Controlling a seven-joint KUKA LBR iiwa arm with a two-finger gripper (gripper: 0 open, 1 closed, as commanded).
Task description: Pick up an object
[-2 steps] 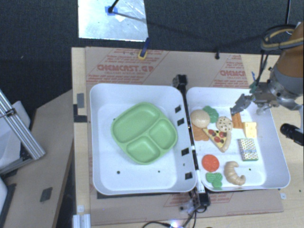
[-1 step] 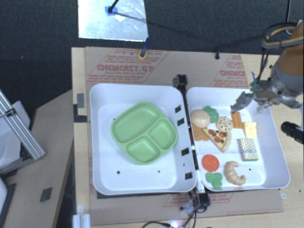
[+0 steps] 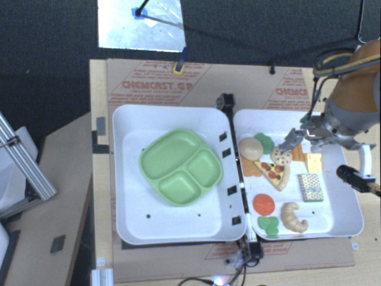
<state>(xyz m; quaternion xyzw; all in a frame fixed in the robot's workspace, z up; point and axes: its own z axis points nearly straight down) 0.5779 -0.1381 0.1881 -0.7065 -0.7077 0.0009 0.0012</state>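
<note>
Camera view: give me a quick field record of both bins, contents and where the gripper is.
left bin: holds a light green three-compartment plastic plate
right bin: holds toy food
right bin contents: pizza slice with red dots, red round tomato slice, tan croissant, speckled pale block, beige bread roll, green leafy piece
gripper: low over the right bin's far side, above the pizza slice's crust end
gripper fingers: state unclear
held object: none visible
</note>
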